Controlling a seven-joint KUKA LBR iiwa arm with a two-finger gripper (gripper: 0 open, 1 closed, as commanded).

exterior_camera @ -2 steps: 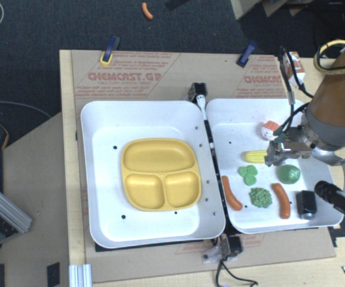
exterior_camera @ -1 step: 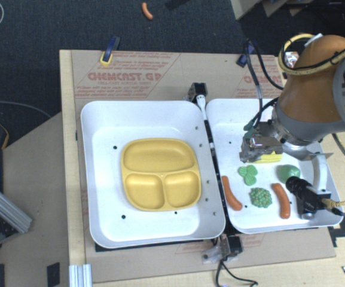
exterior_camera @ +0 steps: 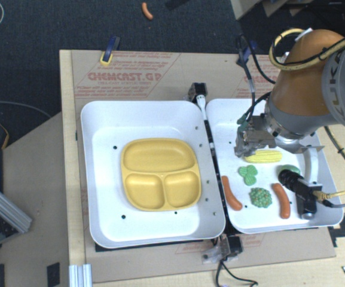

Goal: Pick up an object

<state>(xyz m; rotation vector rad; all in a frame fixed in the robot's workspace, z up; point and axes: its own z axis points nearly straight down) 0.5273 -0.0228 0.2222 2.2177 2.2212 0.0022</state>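
Camera view from above, at a slant: pale brown surface (exterior_camera: 130, 76) printed with red lettering, set over a dark carpet floor (exterior_camera: 52, 17), with a small orange scrap (exterior_camera: 147, 10) on that floor toward 12 o'clock. Two shallow white bins side by side on the surface, left bin (exterior_camera: 97, 136) at 9 o'clock and right bin (exterior_camera: 221, 115) at 3 o'clock, met rim to rim along the middle. Blue-and-yellow clamp (exterior_camera: 109, 51) on the surface's far edge toward 11 o'clock. Grey arm (exterior_camera: 304, 82) with orange band, in from 3 o'clock and bent down over the right bin. End effector (exterior_camera: 249, 147) low over that bin's middle, spread or pressed together impossible to make out from here. Yellow corn cob (exterior_camera: 264, 156) flat on the bin floor just beside the end effector at its 5 o'clock, contact unclear. Around the cob: green piece (exterior_camera: 248, 173) at its 7 o'clock, broccoli floret (exterior_camera: 260, 197) nearer 6 o'clock, orange sausage (exterior_camera: 232, 193) close to the bin's left wall, second sausage (exterior_camera: 283, 200) at 5 o'clock. Yellow three-compartment plate (exterior_camera: 160, 173) in the left bin, well apart from the arm.
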